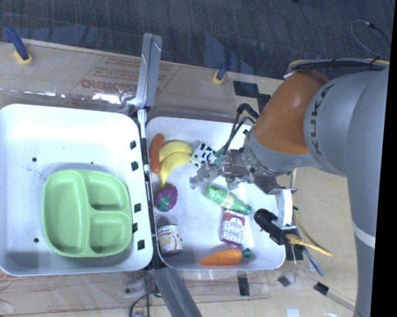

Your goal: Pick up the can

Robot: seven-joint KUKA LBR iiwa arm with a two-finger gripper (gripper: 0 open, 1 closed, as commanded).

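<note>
The can [169,240] is small, with a metal lid and an orange and white label. It stands in the near left corner of the right bin [272,259], close to the divider. My gripper [204,174] hangs over the middle of that bin, above and to the right of the can and well apart from it. It sits just right of the bananas [172,158] and over the top end of a green bottle [228,198]. Nothing shows held in it.
Also in the right bin are a purple fruit [166,197], an orange vegetable [156,151], a black and white object [203,153], a red packet [233,228] and a carrot [222,257]. The left bin [14,147] holds a green divided tray [88,213].
</note>
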